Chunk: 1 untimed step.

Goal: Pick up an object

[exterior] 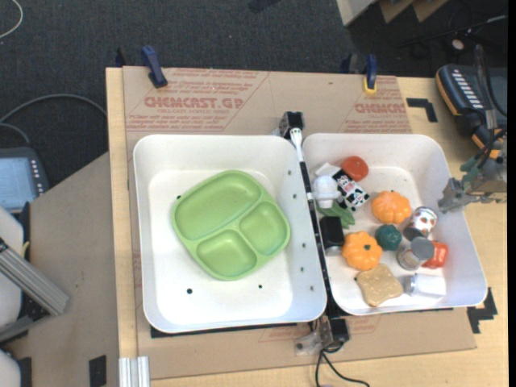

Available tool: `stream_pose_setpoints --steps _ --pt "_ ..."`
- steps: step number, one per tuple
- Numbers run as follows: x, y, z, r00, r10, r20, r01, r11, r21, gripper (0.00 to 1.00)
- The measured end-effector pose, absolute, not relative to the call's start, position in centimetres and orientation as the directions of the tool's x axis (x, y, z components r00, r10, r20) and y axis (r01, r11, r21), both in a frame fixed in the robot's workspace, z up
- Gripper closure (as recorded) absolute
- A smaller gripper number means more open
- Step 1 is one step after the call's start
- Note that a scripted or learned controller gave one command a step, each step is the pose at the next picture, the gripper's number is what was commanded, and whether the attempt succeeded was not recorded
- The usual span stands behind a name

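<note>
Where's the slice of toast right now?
The toast lies in the right bin, near its front edge, just below the lower of two small pumpkins.

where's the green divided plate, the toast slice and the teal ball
green divided plate (231,224): camera view, on its middle ridge
toast slice (379,285): camera view, on its top face
teal ball (389,237): camera view, on its top

Red "CHEMCAST GP" lettering repeats across the brown protective sheet (210,95) beneath both bins.
</note>
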<state>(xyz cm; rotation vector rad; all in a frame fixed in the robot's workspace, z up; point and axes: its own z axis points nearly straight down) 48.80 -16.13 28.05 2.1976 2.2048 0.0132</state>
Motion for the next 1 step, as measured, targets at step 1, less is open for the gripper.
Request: stream_pose_setpoints --steps 1 --pt "48.87 -16.14 29.06 -0.004 1.000 -0.016 1.000 0.004 0.028 1.00"
